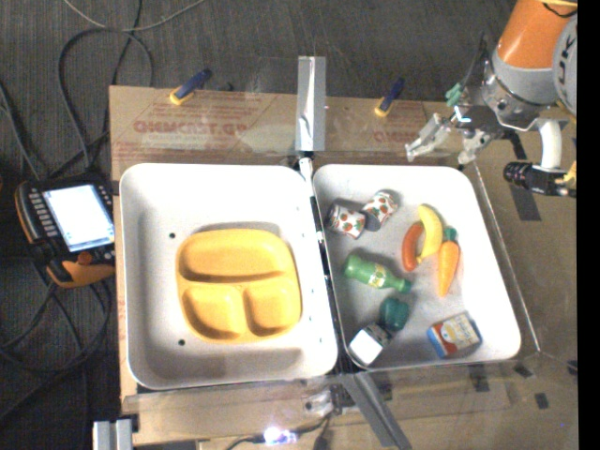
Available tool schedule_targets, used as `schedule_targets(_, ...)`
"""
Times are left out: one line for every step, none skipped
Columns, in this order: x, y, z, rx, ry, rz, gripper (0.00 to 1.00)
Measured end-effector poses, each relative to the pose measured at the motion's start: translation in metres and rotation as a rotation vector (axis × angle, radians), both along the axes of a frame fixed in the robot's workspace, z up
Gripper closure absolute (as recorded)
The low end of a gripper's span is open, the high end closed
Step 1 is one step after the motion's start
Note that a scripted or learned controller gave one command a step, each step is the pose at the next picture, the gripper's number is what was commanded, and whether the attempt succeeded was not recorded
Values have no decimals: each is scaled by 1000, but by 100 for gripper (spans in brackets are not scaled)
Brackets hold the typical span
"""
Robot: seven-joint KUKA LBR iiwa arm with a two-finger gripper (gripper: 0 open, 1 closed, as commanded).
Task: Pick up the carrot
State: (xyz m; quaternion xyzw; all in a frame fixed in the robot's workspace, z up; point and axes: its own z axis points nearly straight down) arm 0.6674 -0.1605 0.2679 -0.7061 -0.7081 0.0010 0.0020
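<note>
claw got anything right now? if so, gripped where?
Nothing held. The claw hangs open above the right white bin's far rim, nothing between its fingers. The orange tapered carrot lies in that bin, untouched.

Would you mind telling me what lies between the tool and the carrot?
In the camera view, the tool hangs above the right bin's far rim; between it and the carrot lie that rim, bare bin floor and the banana.

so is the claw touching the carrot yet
Apart. The camera view shows the claw above the right bin's far rim, with open bin floor between it and the carrot.
</note>
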Motion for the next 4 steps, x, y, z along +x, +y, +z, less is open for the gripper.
schedule_targets(-34,-64,-111,-2,1,241,0)
schedule_targets(-86,-56,-175,6,-9,297,0)
schedule_targets(-86,-58,-168,3,-7,296,100)
schedule_targets(-71,-18,-81,-1,1,0,100)
